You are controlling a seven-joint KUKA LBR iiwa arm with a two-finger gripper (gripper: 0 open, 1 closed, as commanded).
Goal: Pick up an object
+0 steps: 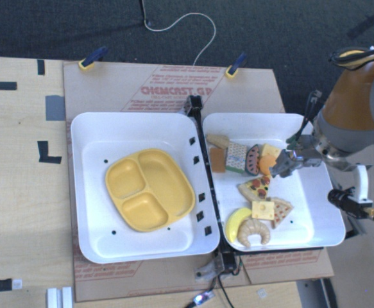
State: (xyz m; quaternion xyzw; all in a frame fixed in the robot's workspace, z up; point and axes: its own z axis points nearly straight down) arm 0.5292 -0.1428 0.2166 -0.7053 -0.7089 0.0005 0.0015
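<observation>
The gripper (281, 166) hung low over the right bin (302, 236) beside the watermelon slice (254, 159) and cheese wedge (271, 153), apparently mid-approach, nothing visibly held, its opening impossible to tell, so next came settling squarely over one piece.

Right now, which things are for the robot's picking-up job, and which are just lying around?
For the job:
gripper, low in the right bin
toy food there: watermelon slice, pizza slice, croissant, banana, cheese cube

Just lying about:
yellow divided plate in the left bin
blue and yellow clamps
white cable
</observation>
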